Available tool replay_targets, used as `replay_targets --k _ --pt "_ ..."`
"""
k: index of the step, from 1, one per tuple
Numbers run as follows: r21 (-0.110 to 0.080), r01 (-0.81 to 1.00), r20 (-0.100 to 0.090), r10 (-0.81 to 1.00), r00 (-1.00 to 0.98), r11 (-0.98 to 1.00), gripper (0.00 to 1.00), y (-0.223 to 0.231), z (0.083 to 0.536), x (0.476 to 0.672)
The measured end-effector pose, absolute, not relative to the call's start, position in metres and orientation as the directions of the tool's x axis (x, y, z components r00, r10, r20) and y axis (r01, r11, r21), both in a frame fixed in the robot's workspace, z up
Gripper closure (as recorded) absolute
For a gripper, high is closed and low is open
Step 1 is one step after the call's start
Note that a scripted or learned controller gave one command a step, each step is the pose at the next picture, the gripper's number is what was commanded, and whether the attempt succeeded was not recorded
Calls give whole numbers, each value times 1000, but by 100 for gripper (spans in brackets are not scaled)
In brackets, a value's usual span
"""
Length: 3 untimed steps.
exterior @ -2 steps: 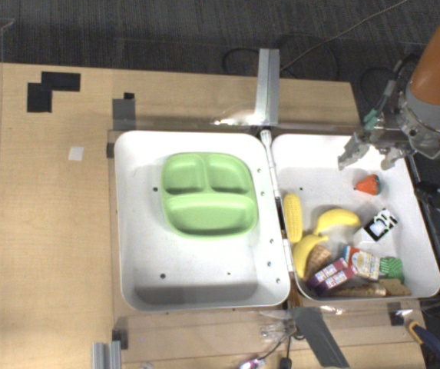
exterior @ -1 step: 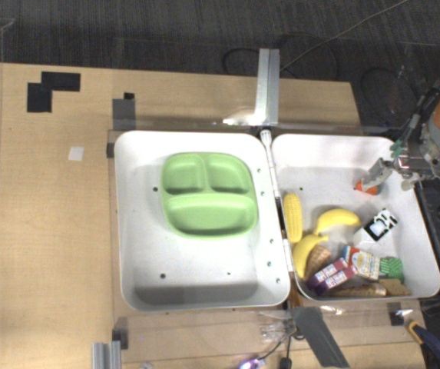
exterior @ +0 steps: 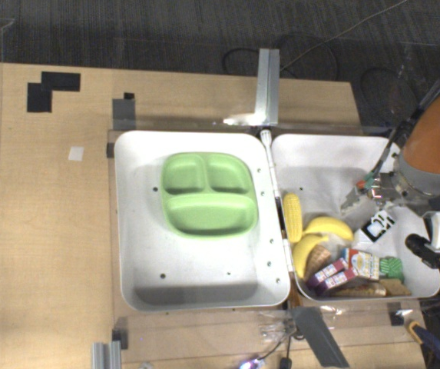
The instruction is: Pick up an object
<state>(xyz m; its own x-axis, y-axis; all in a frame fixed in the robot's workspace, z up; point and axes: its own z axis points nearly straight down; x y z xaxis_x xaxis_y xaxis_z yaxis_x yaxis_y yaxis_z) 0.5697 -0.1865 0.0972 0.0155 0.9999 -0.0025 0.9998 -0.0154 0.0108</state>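
Bananas (exterior: 321,237), a corn cob (exterior: 292,214) and snack packets (exterior: 350,271) lie heaped in the near corner of the right bin (exterior: 319,160) on the bench (exterior: 43,206); a green divided plate (exterior: 206,193) sits in the left bin (exterior: 139,229). The gripper (exterior: 375,193) hangs above the right bin's floor, just beyond the heap, grasping nothing; its spread cannot be told.

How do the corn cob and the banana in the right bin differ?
The slim yellow corn cob lies straight along the right white bin's left wall; the smooth yellow banana is thicker and curved, lying farther in. The cob's surface looks ridged, the banana's plain. Both are yellow and touch near the cob's lower end.
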Motion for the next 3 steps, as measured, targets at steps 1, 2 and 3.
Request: replay_targets --k 1,2,3 --pt "14 997 -1 997 75 -75 0 -165 89 622" --pt "18 997 3 998 70 -70 100 -162 100 625" --pt "16 984 2 984 177 -177 100 -172 90 600"
